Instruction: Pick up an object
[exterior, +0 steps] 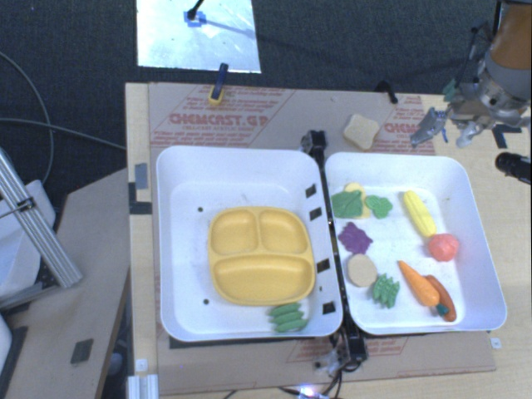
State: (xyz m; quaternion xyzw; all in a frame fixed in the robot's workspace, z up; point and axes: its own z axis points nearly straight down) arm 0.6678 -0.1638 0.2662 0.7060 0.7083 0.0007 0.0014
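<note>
Two white bins (pixel 241 160), one yellow tray (pixel 260 254), ten toy foods (pixel 418 213), one sponge (pixel 362 131)

Dark carpet floor (pixel 66 23) surrounds a cardboard-topped bench (pixel 249 115), with a shiny metal sheet (pixel 198 23) lying behind it.

glossy white bins (pixel 249 160), matt yellow plate (pixel 260 253)

A yellow divided plate (pixel 261 253) lies in the left bin (pixel 179 181). Behind the bins, on the desk (pixel 249 115), a tan sponge (pixel 362 131) rests near the right bin (pixel 474 223), and a blue-and-yellow marker (pixel 219 84) lies at the far edge. A shiny metal sheet (pixel 198 23) lies beyond on dark carpet (pixel 66 48).
</note>
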